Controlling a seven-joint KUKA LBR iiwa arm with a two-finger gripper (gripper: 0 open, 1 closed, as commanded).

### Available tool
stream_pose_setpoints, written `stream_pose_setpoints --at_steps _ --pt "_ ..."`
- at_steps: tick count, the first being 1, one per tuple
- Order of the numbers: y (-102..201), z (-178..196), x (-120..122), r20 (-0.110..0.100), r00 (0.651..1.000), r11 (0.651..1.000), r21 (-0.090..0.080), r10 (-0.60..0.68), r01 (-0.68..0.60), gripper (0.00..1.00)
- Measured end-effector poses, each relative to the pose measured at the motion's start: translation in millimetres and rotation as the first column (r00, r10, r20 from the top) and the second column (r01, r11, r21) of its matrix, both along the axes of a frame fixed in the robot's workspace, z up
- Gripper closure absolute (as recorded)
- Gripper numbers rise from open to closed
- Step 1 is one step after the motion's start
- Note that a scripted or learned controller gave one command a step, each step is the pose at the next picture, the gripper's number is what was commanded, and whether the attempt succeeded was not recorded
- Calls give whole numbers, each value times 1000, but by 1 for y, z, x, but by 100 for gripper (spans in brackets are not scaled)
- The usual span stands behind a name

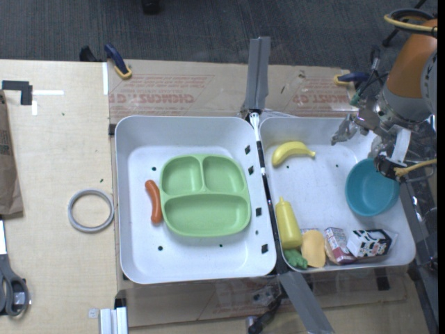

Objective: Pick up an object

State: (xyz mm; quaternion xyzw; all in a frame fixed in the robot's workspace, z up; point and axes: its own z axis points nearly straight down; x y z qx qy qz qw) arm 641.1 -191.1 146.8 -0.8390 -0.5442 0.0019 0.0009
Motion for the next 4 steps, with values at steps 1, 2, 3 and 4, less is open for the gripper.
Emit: stream_pose_setpoints --at_steps 1,2,3,4 --pt "-7 -58 -12 -1 1000 999 6 -32 32 0" --pt "-4 -58 -52 0 999 999 2 49 -49 0" --pt "-14 -55 -75 9 999 999 10 47 -47 0" --pt "13 -17 -50 0 971 971 2 238 -238 0"
